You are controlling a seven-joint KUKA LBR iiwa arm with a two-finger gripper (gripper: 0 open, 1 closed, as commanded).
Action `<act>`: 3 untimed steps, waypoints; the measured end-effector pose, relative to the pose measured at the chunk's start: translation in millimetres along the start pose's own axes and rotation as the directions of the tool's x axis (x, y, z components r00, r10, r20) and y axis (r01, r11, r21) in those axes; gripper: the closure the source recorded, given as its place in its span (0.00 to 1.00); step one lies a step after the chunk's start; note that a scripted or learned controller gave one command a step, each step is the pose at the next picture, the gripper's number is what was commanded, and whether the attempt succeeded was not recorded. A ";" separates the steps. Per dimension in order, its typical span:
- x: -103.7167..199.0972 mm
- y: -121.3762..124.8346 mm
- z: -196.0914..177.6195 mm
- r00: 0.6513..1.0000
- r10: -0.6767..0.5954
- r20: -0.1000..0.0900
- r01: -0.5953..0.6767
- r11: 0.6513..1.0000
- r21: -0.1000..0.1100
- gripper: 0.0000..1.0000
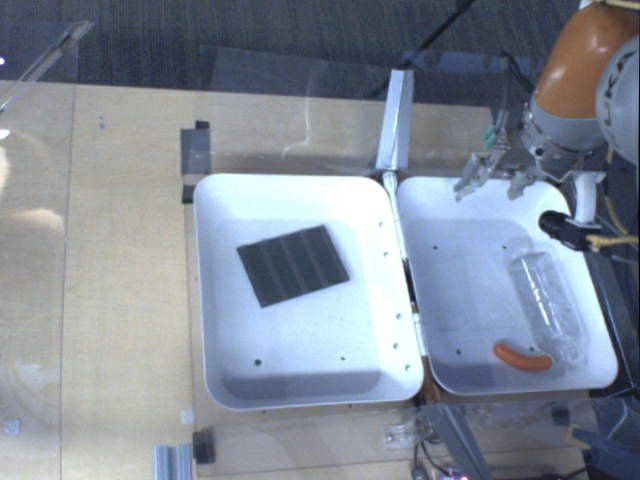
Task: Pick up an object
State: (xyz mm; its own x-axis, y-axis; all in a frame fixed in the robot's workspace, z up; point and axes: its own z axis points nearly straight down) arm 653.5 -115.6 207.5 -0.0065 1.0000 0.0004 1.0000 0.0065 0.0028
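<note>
Here's the pale wooden bench [110, 298], wide and smooth, with a clear plastic panel catching glare along its left side and dark carpeted floor [250, 8] running beyond the far edge. Two shallow white bins sit side by side on it. The left white bin [225, 368] carries a flat, dark grey ribbed rectangular mat [293, 265], lying at a slant near the middle. The right white bin [440, 268] has a clear plastic bottle [546, 303] lying on its side towards the right wall, and a small orange sausage-shaped piece [522, 358] just beside its near end. The grey two-finger gripper [492, 180] hovers over the right bin's far edge, fingers spread apart, nothing between them.
</note>
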 end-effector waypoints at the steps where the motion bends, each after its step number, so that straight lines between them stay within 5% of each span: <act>1: -11.9 -160.4 5.2 1.000 0.017 0.000 -0.017 1.000 -0.001 0.00; 2: -43.2 -166.0 33.2 1.000 -0.004 0.000 0.004 1.000 0.000 0.00; 3: -58.5 -164.5 108.1 0.991 -0.130 -0.012 0.130 0.992 0.001 0.00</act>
State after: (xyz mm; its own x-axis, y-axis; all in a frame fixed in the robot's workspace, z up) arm 489.7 -175.1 98.9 -0.1364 0.9906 0.0122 0.9907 0.1364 0.0018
